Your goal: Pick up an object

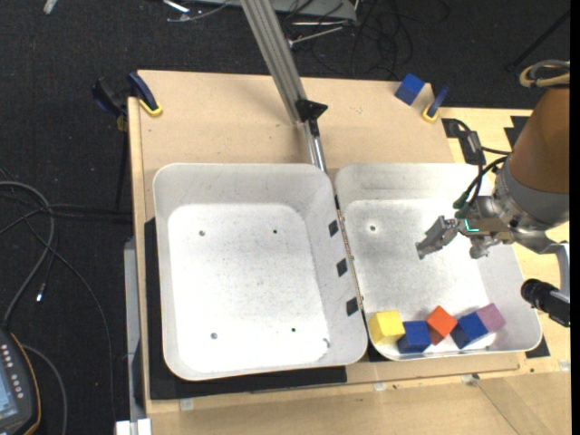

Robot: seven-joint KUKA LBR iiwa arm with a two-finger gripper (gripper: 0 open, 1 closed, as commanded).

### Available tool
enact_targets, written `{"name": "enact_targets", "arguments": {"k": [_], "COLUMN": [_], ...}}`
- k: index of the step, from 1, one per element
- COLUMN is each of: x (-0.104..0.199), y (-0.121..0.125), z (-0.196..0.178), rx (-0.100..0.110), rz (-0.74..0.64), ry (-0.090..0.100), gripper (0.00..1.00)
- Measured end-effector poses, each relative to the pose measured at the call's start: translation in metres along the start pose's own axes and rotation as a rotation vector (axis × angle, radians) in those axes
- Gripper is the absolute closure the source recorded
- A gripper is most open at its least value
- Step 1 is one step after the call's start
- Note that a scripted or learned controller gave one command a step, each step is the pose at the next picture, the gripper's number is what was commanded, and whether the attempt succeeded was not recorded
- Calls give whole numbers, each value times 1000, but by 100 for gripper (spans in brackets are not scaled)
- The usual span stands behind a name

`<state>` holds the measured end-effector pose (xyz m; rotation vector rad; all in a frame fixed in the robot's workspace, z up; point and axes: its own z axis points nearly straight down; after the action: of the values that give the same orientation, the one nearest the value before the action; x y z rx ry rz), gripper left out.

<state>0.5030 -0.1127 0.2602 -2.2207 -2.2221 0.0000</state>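
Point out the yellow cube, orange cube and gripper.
yellow cube (387, 323), camera view, on its top face.
orange cube (441, 321), camera view, on its top face.
gripper (433, 240), camera view, at the tip of its fingers.

A robotics lab; plywood bench (236, 125) with clamps (145, 96); cables (36, 243) over dark carpet; aluminium camera mast (272, 43)

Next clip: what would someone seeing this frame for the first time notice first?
Probably the bright cluster of blocks along the near edge of the right bin: a yellow block, a blue block, an orange block, another blue block and a purple block. Next, the gripper poised over that bin's bare middle, apart from the blocks. The left bin lies alongside.
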Motion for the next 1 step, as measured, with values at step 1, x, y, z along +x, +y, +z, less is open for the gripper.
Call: {"name": "enact_targets", "arguments": {"k": [1], "x": [17], "y": [-12], "z": [-142], "rx": [-10], "rz": [-4], "ry": [-2], "gripper": [0]}}
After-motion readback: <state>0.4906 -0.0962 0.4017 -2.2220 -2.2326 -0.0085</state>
